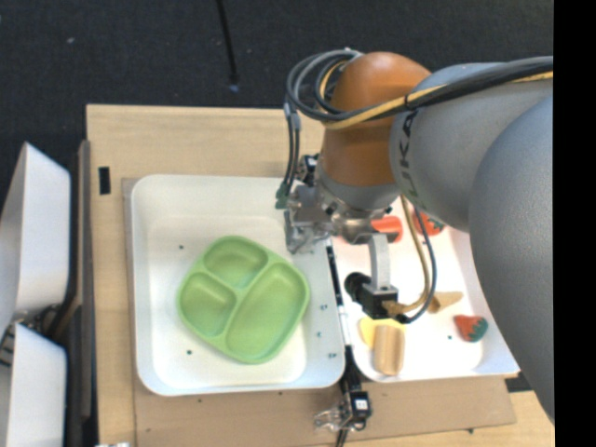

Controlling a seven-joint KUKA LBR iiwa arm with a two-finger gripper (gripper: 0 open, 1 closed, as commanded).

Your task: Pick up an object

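My gripper (300, 234) hangs below the orange wrist band, over the inner edge of the left bin (154, 250) near the divider between the bins. A green three-compartment plate (244, 298) lies in the left bin, just below and left of the gripper. In the right bin (466, 361) lie a tan bread-like roll (387, 351), a yellow piece (367, 331) beside it, a strawberry (471, 327), a tan wedge (446, 299) and an orange-red piece (386, 223), partly hidden by the arm. I see nothing held.
The arm's big grey body covers the right bin's far and right parts. The wooden bench (186, 133) frames both bins. White panels (37, 240) stand off the bench at the left.
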